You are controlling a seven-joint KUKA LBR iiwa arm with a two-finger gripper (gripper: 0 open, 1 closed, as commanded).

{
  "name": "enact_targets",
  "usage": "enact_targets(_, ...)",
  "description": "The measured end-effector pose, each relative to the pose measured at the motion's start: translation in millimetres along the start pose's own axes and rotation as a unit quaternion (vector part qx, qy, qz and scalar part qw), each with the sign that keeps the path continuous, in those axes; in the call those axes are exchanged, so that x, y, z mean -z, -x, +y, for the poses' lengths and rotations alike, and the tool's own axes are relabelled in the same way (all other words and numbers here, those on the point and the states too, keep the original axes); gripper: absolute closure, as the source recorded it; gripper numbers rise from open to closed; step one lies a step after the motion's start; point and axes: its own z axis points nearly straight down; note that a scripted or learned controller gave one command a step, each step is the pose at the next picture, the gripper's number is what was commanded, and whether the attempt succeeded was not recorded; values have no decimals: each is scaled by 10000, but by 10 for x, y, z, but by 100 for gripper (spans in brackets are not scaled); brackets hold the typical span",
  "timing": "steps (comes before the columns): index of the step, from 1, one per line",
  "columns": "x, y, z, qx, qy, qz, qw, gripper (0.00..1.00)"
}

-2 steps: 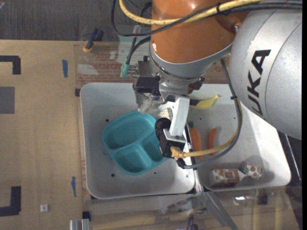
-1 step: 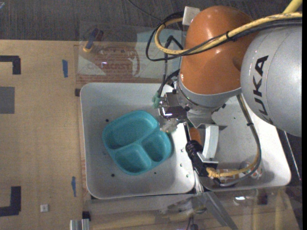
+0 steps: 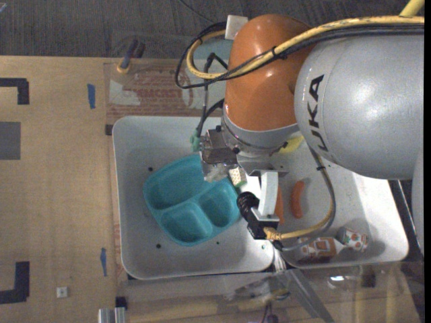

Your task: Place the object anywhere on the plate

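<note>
Grey arm casing (image 3: 367, 99) with part of the black KUKA lettering fills the upper right, closest to the lens, and the orange band (image 3: 266, 66) sits just left of it. A yellow cable (image 3: 296, 42) loops over the orange band and runs off toward the top right; a second yellow cable (image 3: 323, 221) curves down below the wrist.

Below the band, the gripper (image 3: 219, 163) hangs over the upper right edge of the teal plate (image 3: 192, 204). Its fingers are hidden under the wrist hardware, so how far apart they stand cannot be told, nor whether anything is between them. A small pale block with dark marks (image 3: 236, 175) shows just beside the gripper body; possibly an object, but the view is too cluttered to be sure.

Teal plate: three compartments, lying tilted in the left bin (image 3: 131, 180), roughly in its middle. No loose item is visible in the compartments that show.

Right bin (image 3: 397, 237): an orange sausage-shaped object (image 3: 297, 199) lies apart from the plate, near the wall between the bins. A small patterned carton (image 3: 321, 247) and a second patterned item (image 3: 353, 237) lie near the bin's lower edge.

Beyond the bins, the wooden bench (image 3: 54, 180) carries blue tape strips (image 3: 91, 96) and black corner marks (image 3: 17, 89).
</note>
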Motion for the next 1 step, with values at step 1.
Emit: enact_targets(1, 197, -479, -243, 372, 15, 1, 9993, 100)
